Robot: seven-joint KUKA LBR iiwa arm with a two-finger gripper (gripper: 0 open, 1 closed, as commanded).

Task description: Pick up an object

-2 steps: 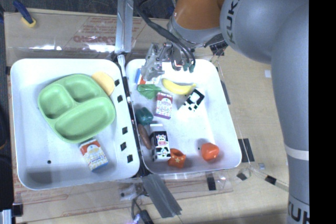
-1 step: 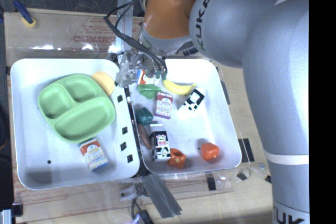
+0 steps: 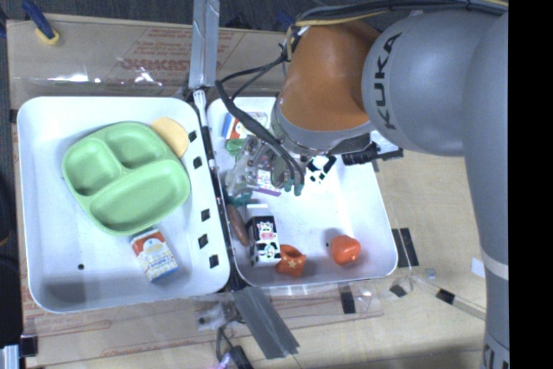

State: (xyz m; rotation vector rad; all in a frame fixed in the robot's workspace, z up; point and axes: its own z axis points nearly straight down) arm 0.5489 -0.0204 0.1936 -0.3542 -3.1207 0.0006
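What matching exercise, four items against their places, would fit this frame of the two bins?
Items:
1. green divided plate
2. small carton
3. red-orange object
4. yellow round object

Places:
A. right bin, near its front right corner
B. left bin, front, below the plate
C. middle of the left bin
D. left bin, at the plate's upper right edge

Pairs: 1-C, 2-B, 3-A, 4-D
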